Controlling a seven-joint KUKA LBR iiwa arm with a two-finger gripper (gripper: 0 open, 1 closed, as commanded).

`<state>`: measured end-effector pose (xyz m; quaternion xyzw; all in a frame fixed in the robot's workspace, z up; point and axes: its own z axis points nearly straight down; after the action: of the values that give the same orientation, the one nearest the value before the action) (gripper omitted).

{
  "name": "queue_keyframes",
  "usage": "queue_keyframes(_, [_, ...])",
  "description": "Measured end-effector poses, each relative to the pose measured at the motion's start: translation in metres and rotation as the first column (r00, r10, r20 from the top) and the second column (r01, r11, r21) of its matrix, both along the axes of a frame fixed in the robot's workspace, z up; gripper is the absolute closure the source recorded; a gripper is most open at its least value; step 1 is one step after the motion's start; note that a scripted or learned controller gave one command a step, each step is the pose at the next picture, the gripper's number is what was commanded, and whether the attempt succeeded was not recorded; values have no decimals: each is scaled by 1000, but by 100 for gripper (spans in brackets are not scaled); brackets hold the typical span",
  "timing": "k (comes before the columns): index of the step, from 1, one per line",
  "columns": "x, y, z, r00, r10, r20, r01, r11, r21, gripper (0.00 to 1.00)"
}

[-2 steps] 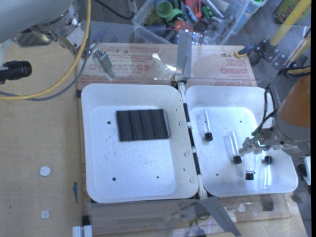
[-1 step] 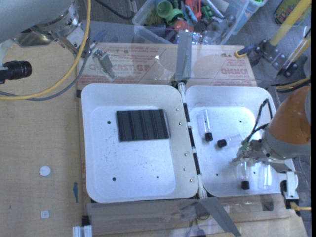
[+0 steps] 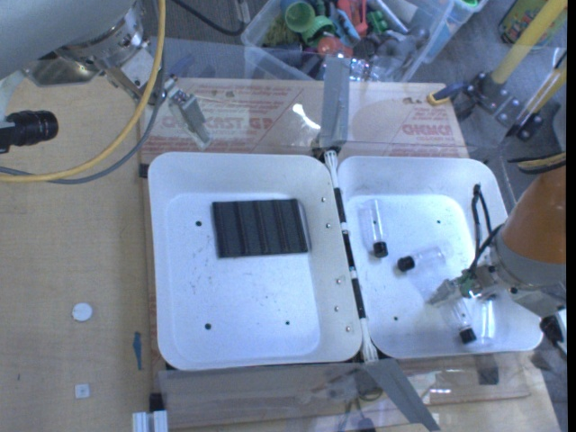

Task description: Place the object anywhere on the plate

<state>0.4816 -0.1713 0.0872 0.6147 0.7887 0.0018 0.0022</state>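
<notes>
Two shallow white bins sit side by side on a wooden bench [image 3: 72, 241], seen from above at a slant. The left bin [image 3: 171, 268] holds a dark ribbed plate [image 3: 260, 228], lying flat toward its upper middle. The right bin [image 3: 405, 183] holds three small clear vials with black caps. One vial [image 3: 376, 228] lies near the bin's left side, its cap pointing toward the near edge. A second vial [image 3: 421, 259] lies near the middle. A third vial [image 3: 475, 322] lies at the lower right, cap toward the near edge.

The grey and orange arm [image 3: 540, 228] reaches in from the right, and its tool [image 3: 454, 288] is low in the right bin, between the second and third vials and just beside both. Whether the tool is apart or together cannot be told from here, and no vial is visibly between its fingers.

The vials look light, stiff and smooth. Being round and probably slick, they would likely roll or squirt out of a poor pinch. The best hold seems to be across the middle of the clear body, squarely against its long axis. The plate is well apart from the tool, over in the other bin, so any vial taken must travel left across the divide.
</notes>
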Motion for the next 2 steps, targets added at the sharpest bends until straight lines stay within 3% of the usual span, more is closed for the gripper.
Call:
queue_keyframes(1, [1,3,0,895,446,1,-446,895,-4,100])
queue_keyframes(2, [0,19,0,981,195,-1,-195,981,-3,100])
